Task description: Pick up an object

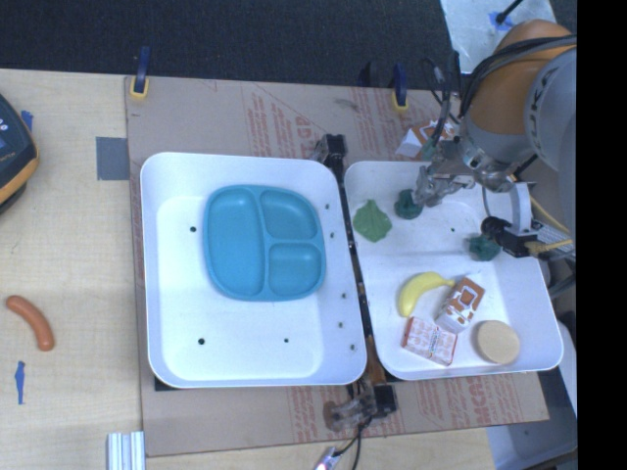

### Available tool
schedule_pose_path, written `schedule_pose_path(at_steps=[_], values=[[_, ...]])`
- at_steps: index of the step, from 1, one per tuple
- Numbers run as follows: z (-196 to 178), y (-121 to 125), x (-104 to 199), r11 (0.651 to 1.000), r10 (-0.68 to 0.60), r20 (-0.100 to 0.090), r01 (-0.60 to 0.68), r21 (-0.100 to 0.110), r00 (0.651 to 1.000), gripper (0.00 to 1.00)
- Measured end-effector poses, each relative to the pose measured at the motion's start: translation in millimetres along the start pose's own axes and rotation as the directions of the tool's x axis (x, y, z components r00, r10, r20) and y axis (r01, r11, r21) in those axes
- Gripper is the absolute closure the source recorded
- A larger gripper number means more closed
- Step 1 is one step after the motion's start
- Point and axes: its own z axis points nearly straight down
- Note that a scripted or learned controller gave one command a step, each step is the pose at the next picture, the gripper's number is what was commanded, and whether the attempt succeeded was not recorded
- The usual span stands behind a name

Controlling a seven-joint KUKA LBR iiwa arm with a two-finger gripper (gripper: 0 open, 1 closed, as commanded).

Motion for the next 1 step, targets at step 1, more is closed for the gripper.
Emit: schedule_pose_path(at_steps=[1], values=[[0.1,0.0,0.1,1.0,0.0,0.0,0.0,0.0,1.0,0.0]])
